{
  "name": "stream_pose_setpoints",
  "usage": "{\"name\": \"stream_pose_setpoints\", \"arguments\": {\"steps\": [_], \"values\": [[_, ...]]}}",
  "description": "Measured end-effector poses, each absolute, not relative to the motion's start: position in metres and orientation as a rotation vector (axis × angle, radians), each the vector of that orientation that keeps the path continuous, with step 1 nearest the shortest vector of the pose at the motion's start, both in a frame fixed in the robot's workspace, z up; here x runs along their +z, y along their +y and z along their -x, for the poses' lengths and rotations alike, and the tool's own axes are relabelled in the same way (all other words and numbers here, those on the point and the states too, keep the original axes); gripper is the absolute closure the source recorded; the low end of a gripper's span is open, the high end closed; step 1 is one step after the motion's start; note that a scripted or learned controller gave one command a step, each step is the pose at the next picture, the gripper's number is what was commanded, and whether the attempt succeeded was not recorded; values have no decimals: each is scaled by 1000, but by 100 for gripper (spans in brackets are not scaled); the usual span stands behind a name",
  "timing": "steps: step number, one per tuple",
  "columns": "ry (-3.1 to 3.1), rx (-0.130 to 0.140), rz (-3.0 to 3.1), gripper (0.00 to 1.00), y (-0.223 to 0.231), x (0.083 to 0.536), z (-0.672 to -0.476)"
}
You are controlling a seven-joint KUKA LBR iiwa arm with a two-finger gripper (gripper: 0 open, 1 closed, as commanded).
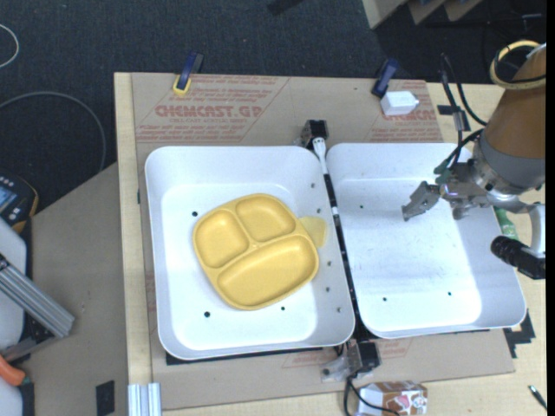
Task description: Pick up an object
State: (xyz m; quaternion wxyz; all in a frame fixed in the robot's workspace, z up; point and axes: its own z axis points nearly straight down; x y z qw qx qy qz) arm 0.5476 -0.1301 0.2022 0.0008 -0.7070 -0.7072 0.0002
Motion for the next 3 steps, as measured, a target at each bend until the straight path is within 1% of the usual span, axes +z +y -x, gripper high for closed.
{"name": "stream_pose_setpoints", "arguments": {"steps": [1, 2, 3], "values": [[-2226, -3, 2212, 0, -61, 265, -480], [-2222, -1, 2220, 100, -64, 272, -483], [-2236, -17, 2221, 100, -26, 380, -481]]}}
